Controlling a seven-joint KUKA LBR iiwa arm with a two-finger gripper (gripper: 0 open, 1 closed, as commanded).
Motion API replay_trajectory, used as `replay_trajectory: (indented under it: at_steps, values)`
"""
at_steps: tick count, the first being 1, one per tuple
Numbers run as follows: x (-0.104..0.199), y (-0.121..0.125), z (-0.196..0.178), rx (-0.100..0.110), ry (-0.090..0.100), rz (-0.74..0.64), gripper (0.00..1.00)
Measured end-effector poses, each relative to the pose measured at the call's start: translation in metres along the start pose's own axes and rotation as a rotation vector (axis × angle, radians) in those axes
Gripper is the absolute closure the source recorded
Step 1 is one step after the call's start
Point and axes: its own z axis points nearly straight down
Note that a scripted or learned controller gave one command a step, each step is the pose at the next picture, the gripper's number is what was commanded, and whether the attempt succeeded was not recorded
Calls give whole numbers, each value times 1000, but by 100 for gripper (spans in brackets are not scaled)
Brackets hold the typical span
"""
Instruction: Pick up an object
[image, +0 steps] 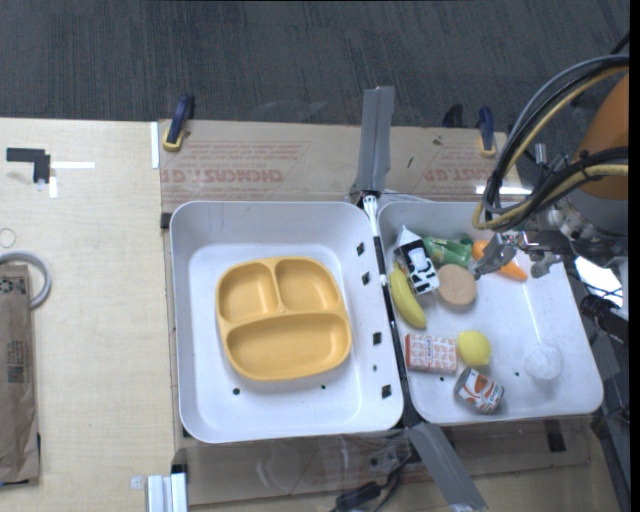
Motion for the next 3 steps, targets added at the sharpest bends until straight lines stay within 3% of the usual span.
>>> replay_trajectory:
  at_steps: [1,2,3]
  values:
    - [-43,56,75,2,0,246,0]
    - [-100,103,108,-3,-3,47,0]
    - [-95,117,156,3,8,-270,0]
